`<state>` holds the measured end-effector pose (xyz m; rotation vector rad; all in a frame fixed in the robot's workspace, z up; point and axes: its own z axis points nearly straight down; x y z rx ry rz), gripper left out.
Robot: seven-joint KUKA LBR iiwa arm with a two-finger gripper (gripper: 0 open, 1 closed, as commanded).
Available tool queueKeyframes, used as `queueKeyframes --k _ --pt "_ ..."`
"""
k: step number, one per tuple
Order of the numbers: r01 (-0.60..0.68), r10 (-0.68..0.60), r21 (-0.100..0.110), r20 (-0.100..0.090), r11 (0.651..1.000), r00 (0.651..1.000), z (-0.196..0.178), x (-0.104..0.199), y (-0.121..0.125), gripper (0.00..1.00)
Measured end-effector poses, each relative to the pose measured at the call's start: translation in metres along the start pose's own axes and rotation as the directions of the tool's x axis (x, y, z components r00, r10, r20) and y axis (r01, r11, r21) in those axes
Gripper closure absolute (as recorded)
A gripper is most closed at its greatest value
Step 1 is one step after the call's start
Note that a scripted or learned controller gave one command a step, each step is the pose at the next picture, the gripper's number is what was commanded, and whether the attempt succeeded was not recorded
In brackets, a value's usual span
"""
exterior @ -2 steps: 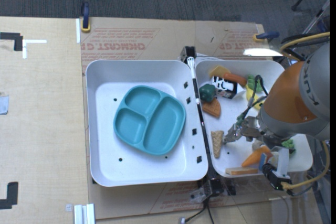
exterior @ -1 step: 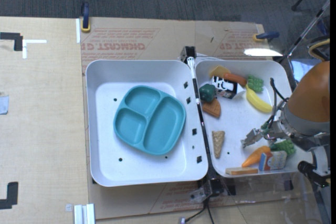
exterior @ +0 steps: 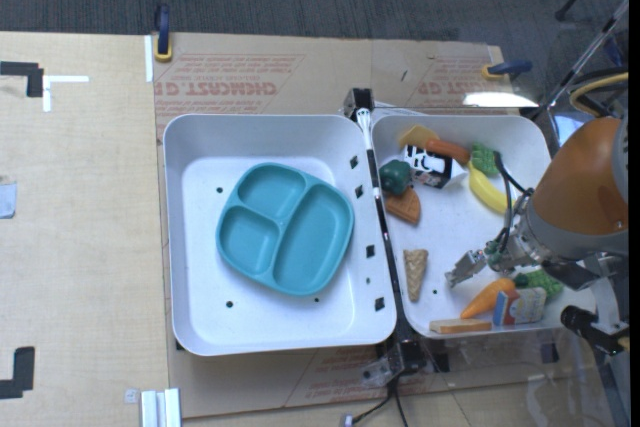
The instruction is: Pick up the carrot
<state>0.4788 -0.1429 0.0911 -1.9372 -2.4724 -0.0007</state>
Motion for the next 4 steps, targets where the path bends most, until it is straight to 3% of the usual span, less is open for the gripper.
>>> queueKeyframes --k 1,2,3,4 --pt "-0.002 0.002 -0.003 0.002 1.0 1.0 -0.009 -0.001 0.002 1.0" --pt "-0.003 0.003 -0.003 0.002 1.0 1.0 -0.009 -0.001 0.002 0.0" --pt "0.211 -0.211 -0.001 0.001 0.978 0.978 -0.001 0.024 0.006 0.0" --pt "0.099 -0.099 0.0 0.003 0.995 0.995 -0.001 -0.049 0.046 0.0"
